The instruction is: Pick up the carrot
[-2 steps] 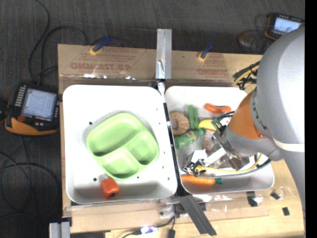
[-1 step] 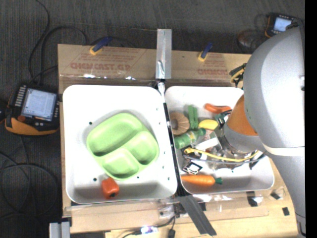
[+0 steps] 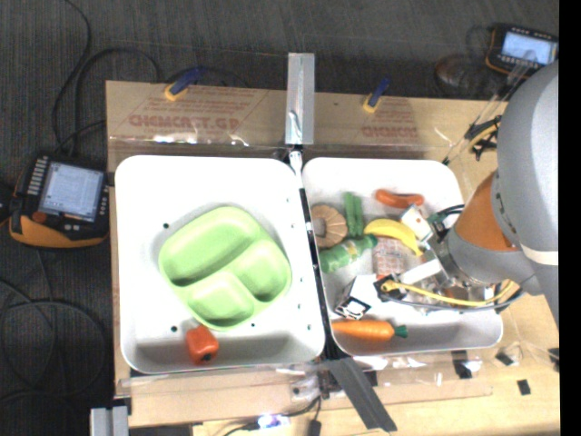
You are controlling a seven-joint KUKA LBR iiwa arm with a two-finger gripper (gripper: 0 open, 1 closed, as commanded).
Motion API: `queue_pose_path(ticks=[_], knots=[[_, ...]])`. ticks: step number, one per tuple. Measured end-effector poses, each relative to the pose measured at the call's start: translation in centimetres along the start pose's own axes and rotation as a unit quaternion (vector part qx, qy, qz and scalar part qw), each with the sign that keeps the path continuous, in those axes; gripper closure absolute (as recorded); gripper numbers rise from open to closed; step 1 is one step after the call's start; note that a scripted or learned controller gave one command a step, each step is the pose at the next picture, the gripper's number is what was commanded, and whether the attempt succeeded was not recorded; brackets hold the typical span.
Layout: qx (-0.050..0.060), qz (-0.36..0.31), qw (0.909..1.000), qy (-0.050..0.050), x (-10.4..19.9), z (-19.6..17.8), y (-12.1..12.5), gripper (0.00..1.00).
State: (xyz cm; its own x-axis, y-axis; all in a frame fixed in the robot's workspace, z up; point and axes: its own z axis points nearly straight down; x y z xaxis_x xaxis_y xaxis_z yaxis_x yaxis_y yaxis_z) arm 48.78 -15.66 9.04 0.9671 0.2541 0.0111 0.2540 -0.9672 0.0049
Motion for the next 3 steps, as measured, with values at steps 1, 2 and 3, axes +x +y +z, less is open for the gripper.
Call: queue_pose_path(ticks=[1,2,3], knots=[[-0.003,0.028,0.9996,0.000,1.4,0.0,-5.7,1.00],[0.001,-0.084,0.9965,0.000,0.4,0.0,-0.6,1.00],[-0.002,0.028,0.9996,-0.004,5.1,0.1,-2.2,1.00]])
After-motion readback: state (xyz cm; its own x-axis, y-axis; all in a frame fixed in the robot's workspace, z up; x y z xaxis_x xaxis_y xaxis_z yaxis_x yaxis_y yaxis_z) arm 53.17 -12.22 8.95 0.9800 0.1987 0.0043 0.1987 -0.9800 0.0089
